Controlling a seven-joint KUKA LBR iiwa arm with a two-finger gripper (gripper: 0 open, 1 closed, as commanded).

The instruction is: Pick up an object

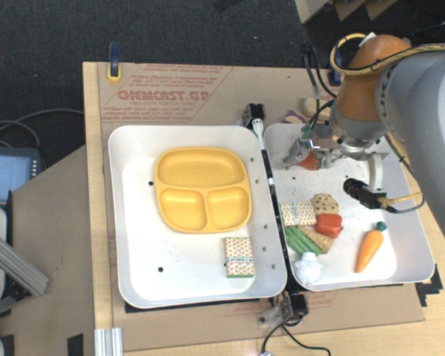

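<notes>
My gripper (305, 153) hangs over the far left part of the right bin (411, 262), reaching in from the right. A small red-orange object (310, 162) lies right under it, partly hidden by the gripper. Nearer the front of that bin lie an orange carrot (369, 251), a red block (328, 225), a patterned box (298, 213), a tan cracker (324, 202), green beans (300, 239) and a white lump (307, 267). I cannot tell whether the gripper touches the red-orange object.
The left bin (130, 221) holds a yellow divided plate (203, 188) and a small patterned box (239, 256) near its front right corner. A dark divider (267, 170) runs between the bins. Both stand on a cardboard sheet (163, 95).
</notes>
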